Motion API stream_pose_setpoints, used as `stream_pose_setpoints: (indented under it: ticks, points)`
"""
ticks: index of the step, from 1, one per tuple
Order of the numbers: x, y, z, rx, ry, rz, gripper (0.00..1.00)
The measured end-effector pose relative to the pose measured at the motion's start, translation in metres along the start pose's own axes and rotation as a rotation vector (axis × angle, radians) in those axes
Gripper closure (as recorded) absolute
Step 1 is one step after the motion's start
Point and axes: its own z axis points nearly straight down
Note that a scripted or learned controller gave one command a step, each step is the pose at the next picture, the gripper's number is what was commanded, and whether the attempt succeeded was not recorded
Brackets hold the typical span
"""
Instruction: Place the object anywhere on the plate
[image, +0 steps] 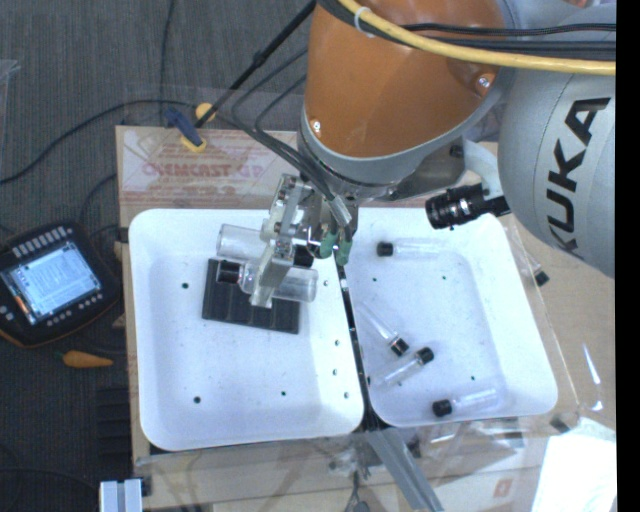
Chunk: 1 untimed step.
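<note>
The gripper (262, 292) hangs over the black plate (230, 300), near two clear vials (243, 242). I can't tell its grip. Judging by this, the placing step is underway; next comes a clean release.

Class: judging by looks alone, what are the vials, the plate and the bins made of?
Vials: clear glass or plastic, see-through, with black caps.
Plate: matte black, likely plastic; no shine.
Bins: white, smooth, probably plastic, with rounded moulded rims.
</note>
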Motion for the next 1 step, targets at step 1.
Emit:
stream_pose_setpoints:
  ticks: [1]
  points:
    - [-0.1259, 0.0221, 0.0017, 0.002, 0.001, 0.462, 1.0]
